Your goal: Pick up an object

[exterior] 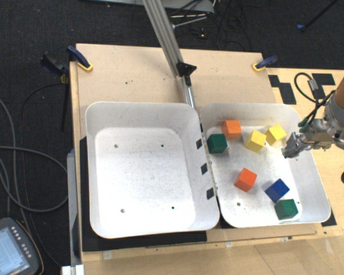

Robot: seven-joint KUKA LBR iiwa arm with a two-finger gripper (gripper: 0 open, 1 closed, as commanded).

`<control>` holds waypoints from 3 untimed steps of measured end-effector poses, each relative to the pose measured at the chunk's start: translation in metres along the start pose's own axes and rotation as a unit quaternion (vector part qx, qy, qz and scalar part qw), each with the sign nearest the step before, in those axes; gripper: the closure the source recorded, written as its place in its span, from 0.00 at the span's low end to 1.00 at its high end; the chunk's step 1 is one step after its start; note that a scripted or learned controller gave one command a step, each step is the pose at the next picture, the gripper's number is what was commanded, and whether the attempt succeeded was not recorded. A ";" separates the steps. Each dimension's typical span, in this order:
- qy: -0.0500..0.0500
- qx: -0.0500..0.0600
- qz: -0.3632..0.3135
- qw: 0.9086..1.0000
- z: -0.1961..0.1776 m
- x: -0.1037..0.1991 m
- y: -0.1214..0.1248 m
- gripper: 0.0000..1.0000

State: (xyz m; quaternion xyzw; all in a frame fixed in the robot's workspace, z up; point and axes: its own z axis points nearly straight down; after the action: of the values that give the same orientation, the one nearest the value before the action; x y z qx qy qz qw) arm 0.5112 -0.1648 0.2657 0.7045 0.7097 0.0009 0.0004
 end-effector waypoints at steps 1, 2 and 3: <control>0.000 0.000 -0.001 1.000 0.004 0.058 0.025 1.00; 0.000 0.002 0.000 1.000 0.014 0.109 0.032 1.00; 0.000 0.000 -0.001 1.000 0.013 0.167 0.056 1.00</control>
State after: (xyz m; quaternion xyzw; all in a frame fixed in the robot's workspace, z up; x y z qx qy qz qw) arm 0.5659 0.0029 0.2530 0.7041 0.7101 0.0013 0.0001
